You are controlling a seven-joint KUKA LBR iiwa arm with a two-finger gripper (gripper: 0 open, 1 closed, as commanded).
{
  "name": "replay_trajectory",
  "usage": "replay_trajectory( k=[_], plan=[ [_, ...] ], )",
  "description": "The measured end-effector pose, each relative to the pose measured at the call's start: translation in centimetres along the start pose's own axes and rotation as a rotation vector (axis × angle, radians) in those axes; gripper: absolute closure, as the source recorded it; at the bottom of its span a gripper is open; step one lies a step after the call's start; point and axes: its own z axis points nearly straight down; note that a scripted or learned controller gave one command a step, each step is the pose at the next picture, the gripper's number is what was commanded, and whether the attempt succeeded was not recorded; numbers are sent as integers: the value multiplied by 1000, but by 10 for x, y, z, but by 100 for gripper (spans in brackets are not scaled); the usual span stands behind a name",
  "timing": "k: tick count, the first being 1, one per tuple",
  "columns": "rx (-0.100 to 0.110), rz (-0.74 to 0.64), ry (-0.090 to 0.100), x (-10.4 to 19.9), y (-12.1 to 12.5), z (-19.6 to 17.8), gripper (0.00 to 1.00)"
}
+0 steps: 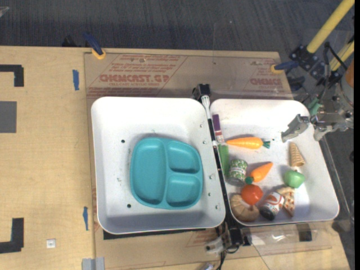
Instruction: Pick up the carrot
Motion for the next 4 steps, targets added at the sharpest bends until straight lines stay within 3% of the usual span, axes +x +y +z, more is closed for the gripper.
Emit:
replay_trajectory(
  k=[1, 2, 3, 4],
  plan=[
    [9, 208, 2, 24, -16, 173, 0],
    [-4, 210, 0, 23, -12, 160, 100],
    [-14, 17, -1, 30, -35, 193, 100],
    [-15, 20, -4, 28, -35, 194, 0]
  ],
)
